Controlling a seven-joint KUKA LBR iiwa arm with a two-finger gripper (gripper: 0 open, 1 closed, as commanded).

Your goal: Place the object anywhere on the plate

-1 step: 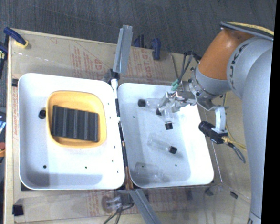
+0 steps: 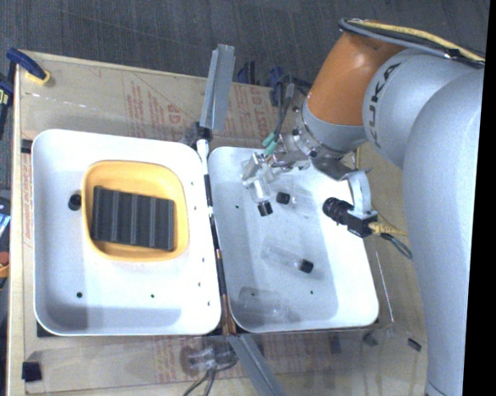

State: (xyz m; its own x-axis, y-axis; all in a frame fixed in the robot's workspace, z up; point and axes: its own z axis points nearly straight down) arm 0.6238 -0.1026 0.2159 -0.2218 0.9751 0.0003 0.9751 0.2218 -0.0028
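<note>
My table [image 2: 111, 90] is bare wood stamped with red lettering, and dark grey carpet [image 2: 117, 14] lies beyond its far edge. A blue clamp [image 2: 27, 64] grips its far left corner.

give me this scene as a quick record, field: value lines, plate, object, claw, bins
plate: yellow plate with a dark ribbed insert, in the left bin
object: clear item with a black cap, lying in the right bin, apart from the plate
claw: claw over the right bin's far end, nothing visibly held
task state: object not yet on plate
</note>
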